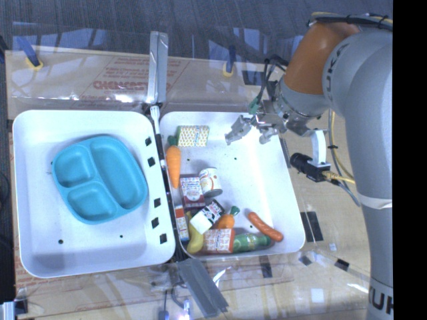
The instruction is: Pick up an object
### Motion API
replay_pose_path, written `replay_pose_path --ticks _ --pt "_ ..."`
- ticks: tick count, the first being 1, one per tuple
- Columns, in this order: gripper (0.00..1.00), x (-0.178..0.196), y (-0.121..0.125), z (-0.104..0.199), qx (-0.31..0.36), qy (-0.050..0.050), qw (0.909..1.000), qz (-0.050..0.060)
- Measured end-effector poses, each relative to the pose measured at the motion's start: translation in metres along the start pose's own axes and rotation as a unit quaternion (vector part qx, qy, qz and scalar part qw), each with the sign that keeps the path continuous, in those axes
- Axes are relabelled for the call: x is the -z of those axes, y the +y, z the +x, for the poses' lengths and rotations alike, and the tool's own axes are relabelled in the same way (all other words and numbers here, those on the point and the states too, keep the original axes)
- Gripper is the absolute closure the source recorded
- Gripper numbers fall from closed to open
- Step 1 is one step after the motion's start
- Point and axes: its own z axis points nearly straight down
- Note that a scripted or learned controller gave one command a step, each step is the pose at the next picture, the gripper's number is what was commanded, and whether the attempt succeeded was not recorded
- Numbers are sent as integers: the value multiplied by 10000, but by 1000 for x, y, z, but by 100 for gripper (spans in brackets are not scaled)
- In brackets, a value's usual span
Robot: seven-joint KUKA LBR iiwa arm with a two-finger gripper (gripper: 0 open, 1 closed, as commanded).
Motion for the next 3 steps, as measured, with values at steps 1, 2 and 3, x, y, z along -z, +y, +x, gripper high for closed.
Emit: replay_pose_path --ticks 1,2,3 --pt "0 -88 -43 30 263 -2 9997 5" --pt "0 -109 2 8 203 -3 9998 -14" --pt "100 -99 2 10 228 1 9997 -7"
